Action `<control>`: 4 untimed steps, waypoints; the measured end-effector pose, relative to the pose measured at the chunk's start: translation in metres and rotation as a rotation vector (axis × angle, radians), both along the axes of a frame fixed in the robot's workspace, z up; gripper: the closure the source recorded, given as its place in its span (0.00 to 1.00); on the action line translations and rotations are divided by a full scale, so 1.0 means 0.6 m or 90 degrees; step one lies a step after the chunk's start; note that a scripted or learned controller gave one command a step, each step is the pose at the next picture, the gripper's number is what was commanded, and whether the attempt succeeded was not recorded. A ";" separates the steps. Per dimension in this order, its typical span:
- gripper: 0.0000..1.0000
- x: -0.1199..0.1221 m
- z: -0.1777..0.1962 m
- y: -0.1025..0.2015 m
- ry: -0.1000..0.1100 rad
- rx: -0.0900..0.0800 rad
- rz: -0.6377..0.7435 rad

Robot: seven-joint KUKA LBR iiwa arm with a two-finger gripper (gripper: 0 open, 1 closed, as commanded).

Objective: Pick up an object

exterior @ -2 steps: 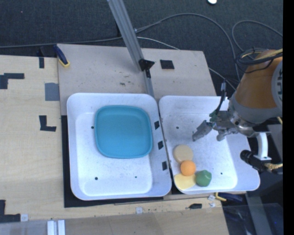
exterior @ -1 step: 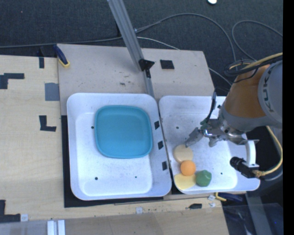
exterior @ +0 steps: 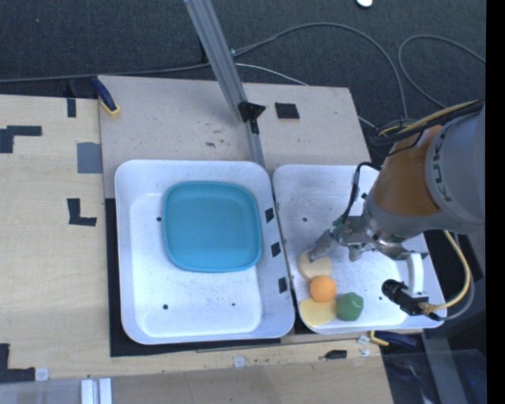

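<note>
before us, two shallow white plastic bins (exterior: pixel 142 260), one square blue plastic plate (exterior: pixel 211 226), one small orange ball (exterior: pixel 322 289), one green rounded block (exterior: pixel 349 305), gripper (exterior: pixel 319 251) at a pale yellow piece (exterior: pixel 309 267), its opening beyond our telling

- A dark grey carpeted floor (exterior: pixel 331 55) is lying beyond the bench, with thin cables (exterior: pixel 359 39) looping across it.
- A pale wooden bench top (exterior: pixel 47 229) is carrying black tape patches (exterior: pixel 77 211) and a grey patch (exterior: pixel 89 157).
- A lighter, scuffed board (exterior: pixel 181 110) is sitting over the bench.
- A grey metal strut (exterior: pixel 229 75) is slanting across the board, with a black clamp (exterior: pixel 251 112) fixed on it.
- A blue and yellow clip (exterior: pixel 106 96) is resting at the board's far left corner.
- A bright light spot (exterior: pixel 364 2) is showing at the top edge.
</note>
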State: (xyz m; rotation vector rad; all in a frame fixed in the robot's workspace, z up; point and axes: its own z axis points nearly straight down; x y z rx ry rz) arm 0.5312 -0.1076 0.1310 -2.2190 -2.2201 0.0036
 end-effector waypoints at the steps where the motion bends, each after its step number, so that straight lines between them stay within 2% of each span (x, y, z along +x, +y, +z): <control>1: 1.00 0.001 0.019 0.000 -0.001 0.000 0.000; 3: 1.00 0.010 0.162 -0.002 -0.004 0.000 0.000; 4: 1.00 0.011 0.194 -0.001 -0.003 0.000 0.000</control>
